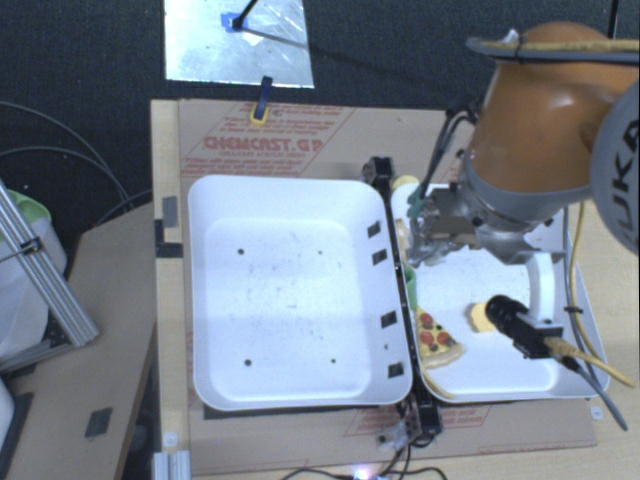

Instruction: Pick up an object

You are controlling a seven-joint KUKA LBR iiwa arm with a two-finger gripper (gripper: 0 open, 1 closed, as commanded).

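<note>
My gripper [425, 243] hangs low over the far left part of the right bin [487, 370], close to the wall between the two bins. A toy pizza slice [437, 338] with red dots lies at that bin's near left. To its right, a small yellow piece [481, 317] is partly hidden by the robot's own hardware. A pale yellow rounded thing [405, 183] sits at the bin's far left corner, just behind the gripper. A thin green thing [410, 286] lies along the bin's left wall, below the gripper. The arm's orange band covers the far right of the bin.
The left bin [280, 268] stands beside the right one, with black clips [379, 257] along their shared wall. Both bins rest on a cardboard sheet [265, 143]. A shiny metal plate [238, 28] lies on the dark floor behind. An aluminium frame [40, 278] stands at the far left.
</note>
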